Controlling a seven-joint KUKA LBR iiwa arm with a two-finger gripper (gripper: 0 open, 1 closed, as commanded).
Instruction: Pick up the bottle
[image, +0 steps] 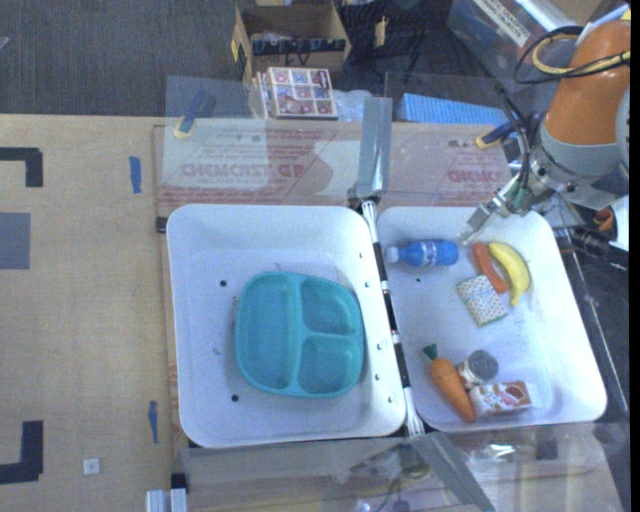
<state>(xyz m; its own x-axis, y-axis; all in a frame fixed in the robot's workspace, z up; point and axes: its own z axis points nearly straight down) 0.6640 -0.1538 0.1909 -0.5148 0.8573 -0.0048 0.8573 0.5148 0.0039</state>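
A blue bottle (427, 253) with a pale cap lies on its side at the back left of the right bin (575, 345), cap pointing toward the divider. My gripper (476, 228) hangs over the back of that bin, just right of and slightly behind the bottle's base. Nothing shows in its grasp. The grey arm with the orange band (590, 95) reaches in from the upper right.
In the right bin, a banana (511, 269) and an orange piece (489, 268) lie close to the gripper, with a patterned square (483, 299) below. A carrot (451, 387) and a grey-capped container (497, 393) sit near the front. A teal divided plate (299, 334) is in the left bin (195, 300).
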